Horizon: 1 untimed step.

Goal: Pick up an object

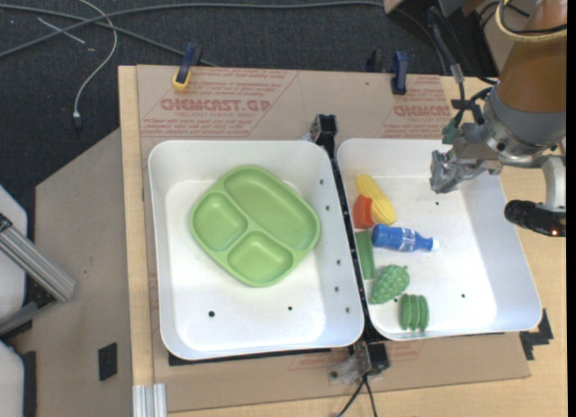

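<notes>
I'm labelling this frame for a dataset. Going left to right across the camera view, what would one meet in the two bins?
Green divided plate → blue bottle → pincer, above the right bin.

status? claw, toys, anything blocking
Claw over right bin, upper part, nothing seen in it. Blue bottle, corn and other toys along bin's left wall, apart from claw. Green plate in left bin. Nothing in the way.
</notes>
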Available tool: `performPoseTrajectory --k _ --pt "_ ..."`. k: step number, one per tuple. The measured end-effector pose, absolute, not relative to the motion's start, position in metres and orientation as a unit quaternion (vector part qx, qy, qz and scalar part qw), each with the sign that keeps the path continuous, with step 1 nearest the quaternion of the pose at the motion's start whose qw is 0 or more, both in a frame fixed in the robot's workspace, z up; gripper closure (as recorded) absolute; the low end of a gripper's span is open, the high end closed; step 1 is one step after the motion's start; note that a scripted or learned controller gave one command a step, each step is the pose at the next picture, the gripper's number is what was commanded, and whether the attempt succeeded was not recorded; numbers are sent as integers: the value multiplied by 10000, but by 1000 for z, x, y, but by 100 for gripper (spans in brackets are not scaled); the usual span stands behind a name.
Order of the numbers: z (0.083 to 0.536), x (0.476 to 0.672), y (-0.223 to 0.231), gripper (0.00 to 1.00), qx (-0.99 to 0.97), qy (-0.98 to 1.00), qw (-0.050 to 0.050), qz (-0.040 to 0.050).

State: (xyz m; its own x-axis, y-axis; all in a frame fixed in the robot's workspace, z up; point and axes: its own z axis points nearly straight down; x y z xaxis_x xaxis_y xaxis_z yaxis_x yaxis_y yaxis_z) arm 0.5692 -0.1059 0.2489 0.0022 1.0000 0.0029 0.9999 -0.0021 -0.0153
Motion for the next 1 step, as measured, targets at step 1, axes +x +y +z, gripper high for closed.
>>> performPoseTrajectory --k 1 --pt "256 571 -106 0 -7070 -7072 12 2"
